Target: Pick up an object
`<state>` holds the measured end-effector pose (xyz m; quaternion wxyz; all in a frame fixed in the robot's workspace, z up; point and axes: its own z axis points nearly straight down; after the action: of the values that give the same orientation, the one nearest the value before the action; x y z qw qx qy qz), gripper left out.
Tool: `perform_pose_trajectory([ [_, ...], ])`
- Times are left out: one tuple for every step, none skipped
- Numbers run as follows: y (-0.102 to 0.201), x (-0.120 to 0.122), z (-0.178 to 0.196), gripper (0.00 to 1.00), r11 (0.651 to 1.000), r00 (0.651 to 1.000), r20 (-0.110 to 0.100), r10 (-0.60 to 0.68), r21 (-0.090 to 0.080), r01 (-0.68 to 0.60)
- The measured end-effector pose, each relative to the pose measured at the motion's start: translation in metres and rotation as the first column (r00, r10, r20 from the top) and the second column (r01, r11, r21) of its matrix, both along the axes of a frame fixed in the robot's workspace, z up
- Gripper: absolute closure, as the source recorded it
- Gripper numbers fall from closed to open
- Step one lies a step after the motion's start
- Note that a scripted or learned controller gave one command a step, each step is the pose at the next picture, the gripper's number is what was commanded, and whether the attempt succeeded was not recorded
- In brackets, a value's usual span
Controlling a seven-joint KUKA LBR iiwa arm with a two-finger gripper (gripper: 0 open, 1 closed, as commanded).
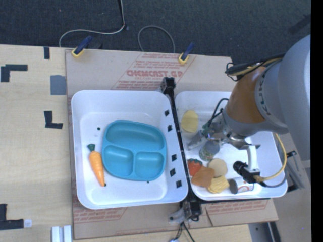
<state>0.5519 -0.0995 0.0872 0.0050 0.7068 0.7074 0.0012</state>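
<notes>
The gripper (204, 142) hangs low in the right bin (262, 193), above its heap of toy foods (209, 173), placed for a pick, though its grip state is unclear.

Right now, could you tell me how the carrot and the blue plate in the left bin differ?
The carrot is orange with a green top, while the blue plate is one plain colour. The carrot is slim and much smaller; the plate is broad, with three compartments. Both lie flat in the left bin, side by side.
</notes>
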Motion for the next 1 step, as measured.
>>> perform_pose_trajectory([
  [0.0038,0.0153,-0.0008,0.00,1.000,1.000,-0.008,-0.002,0.003,0.002],
])
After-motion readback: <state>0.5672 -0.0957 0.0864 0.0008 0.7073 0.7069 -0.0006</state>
